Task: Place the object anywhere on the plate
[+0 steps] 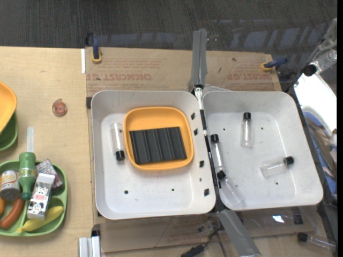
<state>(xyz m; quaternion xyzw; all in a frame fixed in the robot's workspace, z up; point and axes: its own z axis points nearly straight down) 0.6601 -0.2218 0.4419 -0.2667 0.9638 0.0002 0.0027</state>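
Note:
An orange square plate [158, 120] sits in the left bin [153, 199], toward its back. A black ribbed rectangular block [158, 145] lies flat on the plate and covers most of its middle. A clear vial with a black cap [117, 141] lies on the bin floor just left of the plate. In the right bin [300, 191] lie several more clear vials: one upright in the view [246, 128], one slanted [277, 166], one along the left wall [216, 154], and one in the near left corner [230, 189].
A pale machine part [321, 63] juts in at the right edge beyond the right bin. On the wooden bench to the left stand a green tray of toy food [32, 197] and an orange bowl [6, 108]. Cardboard lies under the bins.

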